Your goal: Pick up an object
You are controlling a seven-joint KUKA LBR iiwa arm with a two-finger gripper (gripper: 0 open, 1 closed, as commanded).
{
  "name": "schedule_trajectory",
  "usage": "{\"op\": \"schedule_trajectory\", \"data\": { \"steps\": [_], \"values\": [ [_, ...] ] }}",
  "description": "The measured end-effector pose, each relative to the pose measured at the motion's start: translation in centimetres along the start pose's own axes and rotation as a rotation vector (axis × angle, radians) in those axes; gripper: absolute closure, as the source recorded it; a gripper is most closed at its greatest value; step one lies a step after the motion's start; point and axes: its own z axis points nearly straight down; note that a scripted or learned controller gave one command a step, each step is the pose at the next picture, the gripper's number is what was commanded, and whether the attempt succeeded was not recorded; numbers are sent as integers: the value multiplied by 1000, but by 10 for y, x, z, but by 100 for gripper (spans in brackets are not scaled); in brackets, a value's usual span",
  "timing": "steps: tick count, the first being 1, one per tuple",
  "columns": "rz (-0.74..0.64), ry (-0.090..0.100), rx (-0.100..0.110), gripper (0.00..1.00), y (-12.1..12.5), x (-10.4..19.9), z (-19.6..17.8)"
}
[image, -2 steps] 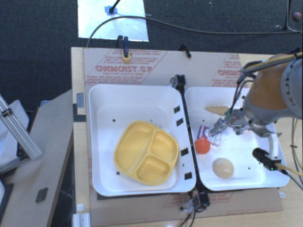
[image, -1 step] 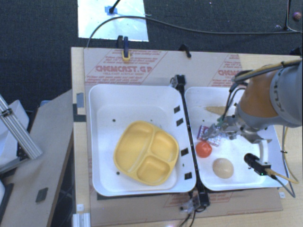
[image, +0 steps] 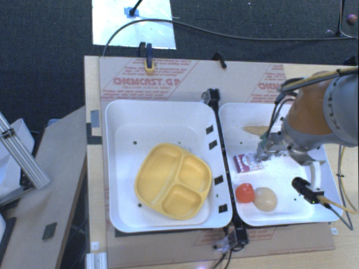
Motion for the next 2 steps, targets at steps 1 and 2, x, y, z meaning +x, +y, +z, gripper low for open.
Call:
{"op": "schedule_trajectory", "data": {
  "steps": [1, 2],
  "values": [
    [-2, 1, 14, 100, 7, 2, -63],
    [-2, 1, 15, 100, 9, 2, -102]
  ]
}}
